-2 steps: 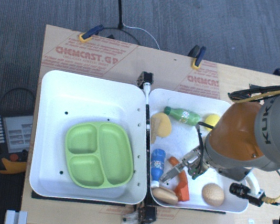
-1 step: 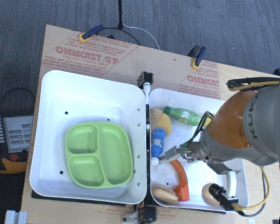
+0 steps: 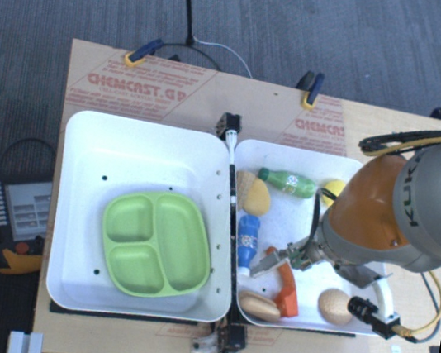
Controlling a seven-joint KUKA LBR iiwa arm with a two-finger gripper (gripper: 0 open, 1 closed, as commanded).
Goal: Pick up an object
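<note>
Camera view, looking down on the bench [image 3: 134, 90]; "far" means the top of the view, "near" the bottom. You have two white bins side by side.

Arm [image 3: 381, 215]: it reaches in from the right, and its grey and orange bulk covers the right half of the right bin [image 3: 292, 151].

Gripper [image 3: 277, 262]: it is low in the middle of the right bin, its tip pointing toward the wall shared with the left bin. You cannot tell from this angle whether it is open or closed, nor make out anything held in it.

Right bin:
- The blue bottle [image 3: 247, 239] lies lengthwise along the shared wall. Its near end is just beside the gripper.
- The red piece [image 3: 287, 293] lies tilted just on the near side of the gripper. Whether they touch, you cannot tell.
- The brown bun [image 3: 259, 307] is in the near corner by the shared wall, touching the red piece.
- The tan egg [image 3: 334, 306] sits by the near edge, right of the red piece and apart from it.
- The green bottle [image 3: 288, 182] lies on its side along the far edge.
- The yellow thing [image 3: 333, 187] is at the green bottle's right end, partly hidden by the arm.
- The pale yellow lump [image 3: 258, 194] is toward the far corner by the shared wall, just beyond the blue bottle.

Left bin [image 3: 125, 147]: a green three-part plate [image 3: 157, 243] sits toward the near edge and the shared wall.

Two clamps [image 3: 143, 51] grip the bench's far edge.
</note>
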